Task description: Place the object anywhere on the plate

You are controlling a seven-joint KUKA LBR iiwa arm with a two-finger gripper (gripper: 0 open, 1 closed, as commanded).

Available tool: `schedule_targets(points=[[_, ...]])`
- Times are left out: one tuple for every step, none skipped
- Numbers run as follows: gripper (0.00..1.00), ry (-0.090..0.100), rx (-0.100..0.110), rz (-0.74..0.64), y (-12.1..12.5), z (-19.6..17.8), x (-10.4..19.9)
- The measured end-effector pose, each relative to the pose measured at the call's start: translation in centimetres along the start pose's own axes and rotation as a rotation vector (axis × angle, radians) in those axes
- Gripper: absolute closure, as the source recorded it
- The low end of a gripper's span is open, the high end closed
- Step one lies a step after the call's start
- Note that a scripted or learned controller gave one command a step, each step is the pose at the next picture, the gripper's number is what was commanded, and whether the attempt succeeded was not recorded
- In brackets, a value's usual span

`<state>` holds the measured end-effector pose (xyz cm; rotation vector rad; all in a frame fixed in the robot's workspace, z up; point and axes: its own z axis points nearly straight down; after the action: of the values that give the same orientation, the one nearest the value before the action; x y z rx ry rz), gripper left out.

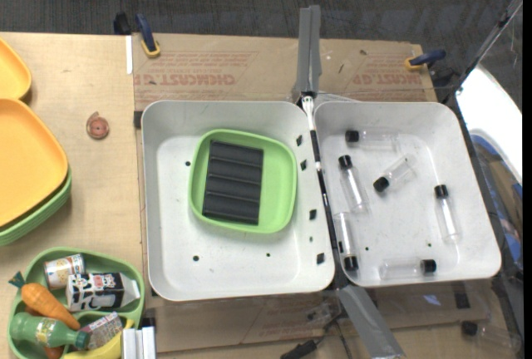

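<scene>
A green square plate (283,183) lies in the left white bin (166,249). A black ribbed rectangular object (233,182) lies flat on the plate, covering most of its middle. In the right white bin (478,216) lie several clear plastic tubes with black caps, such as one near the middle (392,174) and one at the right (445,209).
Yellow and green plates are stacked at the far left (25,174). A green bowl of toy food (71,307) stands at the bottom left. Clamps (148,40) hold the cardboard behind the bins. A grey post (308,50) rises between the bins.
</scene>
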<state>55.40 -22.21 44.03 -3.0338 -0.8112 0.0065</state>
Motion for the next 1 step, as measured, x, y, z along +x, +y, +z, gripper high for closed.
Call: schedule_targets(points=[[0.0,0.0,0.0,0.107,0.36,0.02,0.55]])
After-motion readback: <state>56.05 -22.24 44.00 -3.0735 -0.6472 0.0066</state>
